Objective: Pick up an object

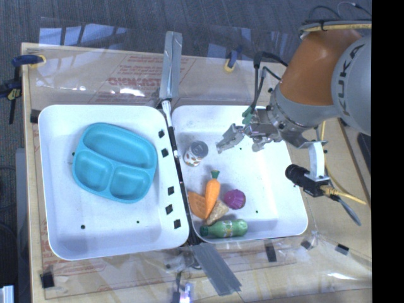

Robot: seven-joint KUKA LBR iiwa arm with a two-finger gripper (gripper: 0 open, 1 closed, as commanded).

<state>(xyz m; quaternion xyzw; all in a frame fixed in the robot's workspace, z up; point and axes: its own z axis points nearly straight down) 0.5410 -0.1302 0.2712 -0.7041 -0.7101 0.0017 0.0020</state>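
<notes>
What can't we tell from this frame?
- Gripper, camera view: too small and blurred to read the gap.
- Small can: label too small.
- Orange wedge: partly covered by the carrot.
- Arm: cut off at the right edge.

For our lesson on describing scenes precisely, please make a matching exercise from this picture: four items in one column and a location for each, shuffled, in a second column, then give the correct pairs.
Column 1
1. blue divided plate
2. green bottle
3. purple toy
4. end effector

Column 2
A. lying along the right bin's near wall
B. above the upper part of the right bin
C. in the left bin
D. in the right bin, just right of the carrot

Pairs: 1-C, 2-A, 3-D, 4-B
</notes>
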